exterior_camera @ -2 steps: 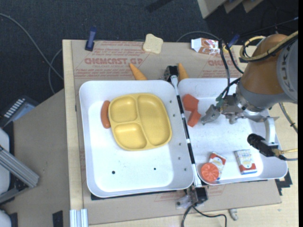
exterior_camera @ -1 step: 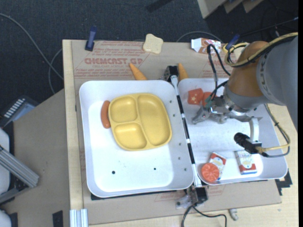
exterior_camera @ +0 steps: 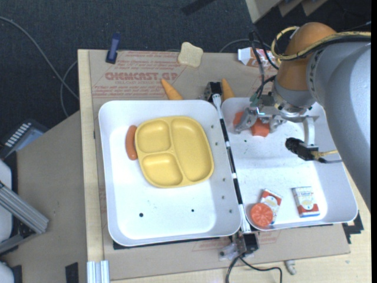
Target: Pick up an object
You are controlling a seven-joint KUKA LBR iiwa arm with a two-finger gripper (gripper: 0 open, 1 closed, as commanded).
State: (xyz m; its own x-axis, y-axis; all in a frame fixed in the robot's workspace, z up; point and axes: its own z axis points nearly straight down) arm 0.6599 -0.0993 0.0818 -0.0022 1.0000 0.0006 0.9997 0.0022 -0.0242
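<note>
A: Far left, a sausage (exterior_camera: 131,142) tucked against the yellow divided plate (exterior_camera: 174,151) in the left bin (exterior_camera: 165,223).
B: Over in the right bin (exterior_camera: 336,208), gripper (exterior_camera: 259,121) low at the back, red-orange pieces (exterior_camera: 260,129) at its tip. Holding? Can't tell. Tomato (exterior_camera: 262,215) and two small cartons (exterior_camera: 306,201) sit up front

My right bin (exterior_camera: 330,187) lies open through its middle — red pieces (exterior_camera: 252,125) crowd the far corner, a tomato (exterior_camera: 262,214) and two small cartons (exterior_camera: 306,200) the near edge.
</note>
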